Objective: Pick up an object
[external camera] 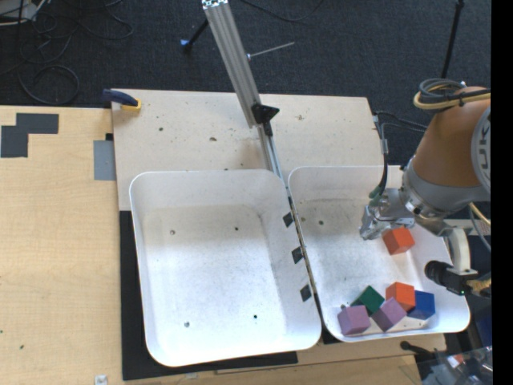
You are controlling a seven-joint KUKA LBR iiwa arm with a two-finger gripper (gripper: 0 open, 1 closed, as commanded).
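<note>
1. Furthest left lies the left bin (160,215), white and shallow, its floor speckled with dark flecks.
2. A slanted metal post (240,70) runs down from the top toward the seam where the two bins meet.
3. The right bin (337,215) sits just beside the left one.
4. Near its front edge lie a purple block (353,320), a green block (370,299), a second purple block (389,314), an orange block (401,294) and a blue block (422,304), clustered together.
5. My claw (383,223) hangs over the right bin's far side; whether its fingers are spread or closed I cannot tell.
6. A red-orange block (398,240) sits just beside my claw, on its right; I cannot tell whether I grip it.
</note>
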